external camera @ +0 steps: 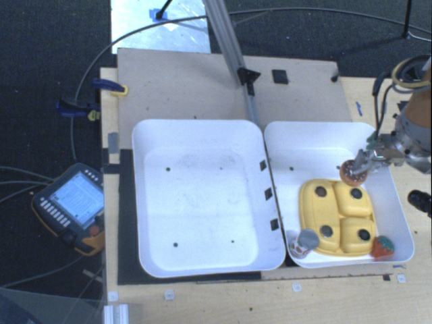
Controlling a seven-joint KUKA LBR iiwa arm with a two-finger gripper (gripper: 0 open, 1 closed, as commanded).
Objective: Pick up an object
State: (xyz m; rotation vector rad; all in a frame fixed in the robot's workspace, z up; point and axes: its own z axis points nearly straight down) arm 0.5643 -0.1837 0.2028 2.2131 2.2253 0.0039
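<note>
My gripper (356,168) reaches in from the right over the right bin (310,140), just above the far edge of a yellow moulded block (337,216) with dark round holes. A small brown ring-shaped piece (351,175) sits between the fingertips, and the fingers are shut on it. It hangs over the bin floor close to the yellow block's top corner. A small grey and white cup-like thing (304,241) lies at the bin's near left corner. A red strawberry-like toy (383,247) lies at the near right corner.
The left bin (196,194) stands beside the right one, their rims touching. A slanted metal pole (229,39) crosses the back of the bench. A teach pendant (71,204) lies off the bench at the left, with cables around it.
</note>
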